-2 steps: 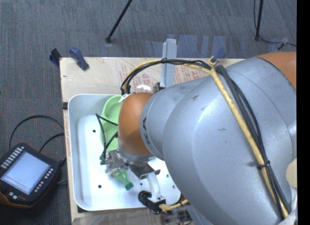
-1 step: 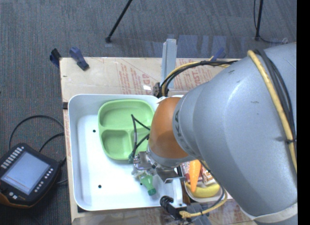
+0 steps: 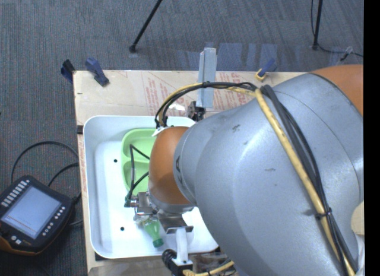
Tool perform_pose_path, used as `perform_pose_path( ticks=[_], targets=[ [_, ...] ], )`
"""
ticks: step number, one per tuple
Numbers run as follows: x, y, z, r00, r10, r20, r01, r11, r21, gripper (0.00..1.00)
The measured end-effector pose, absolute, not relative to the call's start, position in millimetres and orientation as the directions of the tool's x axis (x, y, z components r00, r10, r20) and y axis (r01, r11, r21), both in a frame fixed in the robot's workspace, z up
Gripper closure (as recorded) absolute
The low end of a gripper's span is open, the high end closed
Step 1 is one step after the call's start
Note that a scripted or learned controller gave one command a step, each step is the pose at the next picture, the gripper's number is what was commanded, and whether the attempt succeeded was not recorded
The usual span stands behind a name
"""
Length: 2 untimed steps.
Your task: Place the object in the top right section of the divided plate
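Note:
A light green divided plate lies in the far part of the left white bin; the arm hides most of its right side. My gripper hangs low over the bin's near half, just in front of the plate. Directly under it sits a small pale green object with a darker green end, touching or nearly touching the gripper. The orange band and the grey arm cover the rest of the bin and everything to the right.
The bin's left strip is bare white floor. A metal post stands behind the bins, and blue clamps grip the bench's far edge. A teach pendant lies on the carpet to the left.

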<state>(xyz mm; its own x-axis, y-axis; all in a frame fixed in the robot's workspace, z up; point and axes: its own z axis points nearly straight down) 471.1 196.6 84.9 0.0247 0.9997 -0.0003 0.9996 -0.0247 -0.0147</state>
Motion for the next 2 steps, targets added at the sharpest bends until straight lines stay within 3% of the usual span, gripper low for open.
perform_pose_path(
  ticks=[1,2],
  targets=[
    [473.9,244.7,85.8,0.045,0.999,-0.003,0.999,-0.045,-0.006,1.0],
    [492.8,248.5,85.6,-0.09,0.996,0.002,0.996,0.09,-0.012,1.0]
  ],
)
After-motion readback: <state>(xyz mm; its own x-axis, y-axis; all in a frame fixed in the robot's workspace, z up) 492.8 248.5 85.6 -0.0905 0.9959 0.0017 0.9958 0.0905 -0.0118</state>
